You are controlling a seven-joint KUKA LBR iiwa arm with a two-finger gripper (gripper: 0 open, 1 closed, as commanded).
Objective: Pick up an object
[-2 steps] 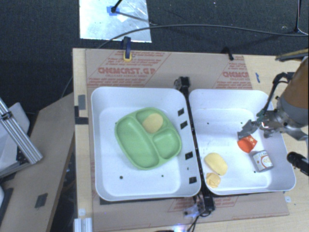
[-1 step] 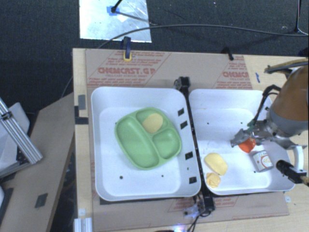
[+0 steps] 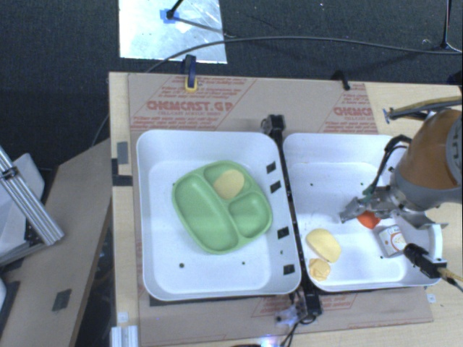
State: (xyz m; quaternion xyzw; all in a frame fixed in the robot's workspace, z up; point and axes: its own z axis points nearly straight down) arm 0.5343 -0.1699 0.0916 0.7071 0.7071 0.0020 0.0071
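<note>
Small orange-red object (image 3: 368, 220) (partly hidden) lies under the fingers (image 3: 359, 212); their state is unclear

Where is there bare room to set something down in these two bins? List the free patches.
Left bin: bare strips all around the green divided plate, widest along the near wall. Right bin: open floor at the far side and middle. Crowded near its front right, where the gripper, orange object, small carton and yellow pieces cluster.
</note>
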